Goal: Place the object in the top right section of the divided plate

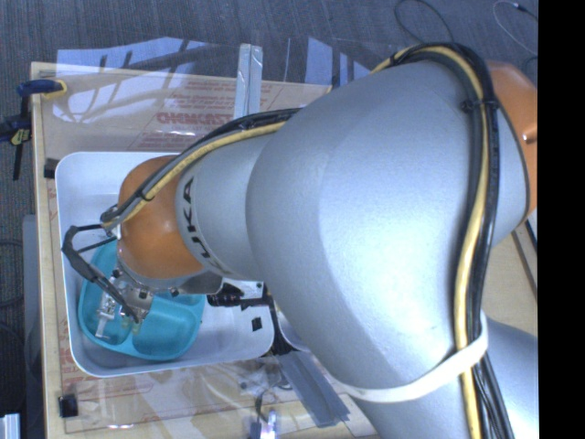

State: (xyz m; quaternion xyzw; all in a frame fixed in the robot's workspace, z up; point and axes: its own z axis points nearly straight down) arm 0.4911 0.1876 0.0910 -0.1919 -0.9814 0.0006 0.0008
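1. Over the lower left part of the white bin (66, 199), my gripper (113, 316) hangs at the end of my wrist, just above the blue divided plate (172, 327).
2. Whether my gripper is spread or closed I cannot tell; its metal parts appear as a small, blurred cluster against the plate.
3. The plate lies inside the bin, near the bin's lower left corner; a ridge separating two of its sections shows beside my gripper.
4. The object cannot be told apart from my gripper's parts, so its place on the plate is uncertain.
5. My orange band (155, 222) sits directly above the plate, and my grey arm (366, 245) covers the bench to its right.
6. Black and yellow cables (475, 199) run along my arm.
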